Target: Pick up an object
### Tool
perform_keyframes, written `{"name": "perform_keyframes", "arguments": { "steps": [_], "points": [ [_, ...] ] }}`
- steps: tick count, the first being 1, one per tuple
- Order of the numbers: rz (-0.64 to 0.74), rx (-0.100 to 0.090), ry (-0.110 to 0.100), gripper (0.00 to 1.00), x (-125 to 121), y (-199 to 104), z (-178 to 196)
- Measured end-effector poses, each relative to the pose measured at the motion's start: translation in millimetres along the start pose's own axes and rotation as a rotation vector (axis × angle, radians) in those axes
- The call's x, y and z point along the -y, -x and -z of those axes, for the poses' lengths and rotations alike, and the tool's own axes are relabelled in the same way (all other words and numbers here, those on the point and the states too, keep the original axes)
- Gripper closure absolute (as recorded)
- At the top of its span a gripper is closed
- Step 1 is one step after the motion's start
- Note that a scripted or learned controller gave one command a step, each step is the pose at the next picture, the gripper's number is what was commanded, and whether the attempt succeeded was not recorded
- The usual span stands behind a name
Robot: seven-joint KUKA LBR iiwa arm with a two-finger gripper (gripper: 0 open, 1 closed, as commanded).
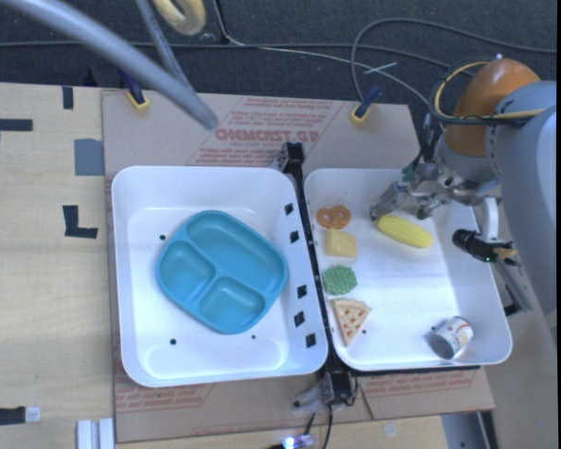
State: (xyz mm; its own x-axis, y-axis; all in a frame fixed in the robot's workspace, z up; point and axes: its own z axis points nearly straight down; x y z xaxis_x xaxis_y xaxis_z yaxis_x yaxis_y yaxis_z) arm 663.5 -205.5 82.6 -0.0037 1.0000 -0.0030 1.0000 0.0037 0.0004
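Note:
In the right bin [467, 293] lie a yellow corn cob [404, 232], a pretzel [334, 217], a yellow cheese block [341, 244], a green round piece [338, 279], a waffle-patterned wedge [349, 319] and a small white can [450, 337]. My gripper [407, 201] hangs low over the bin's far side, just above and behind the corn cob. Its dark fingers [389, 200] point left and down toward the cob. Nothing shows between them.
The left bin [136, 251] holds a blue divided plate [222, 269]. A black divider [304, 251] runs between the bins. Cables [393, 64] loop behind the right bin. The arm's grey body [533, 185] covers the right bin's far right corner.

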Motion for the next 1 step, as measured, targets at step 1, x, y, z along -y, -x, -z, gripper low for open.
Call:
{"name": "perform_keyframes", "arguments": {
  "steps": [1],
  "points": [
    [0.001, 0.003, 0.004, 1.00, -1.7, 0.6, 14.9]
  ]
}}
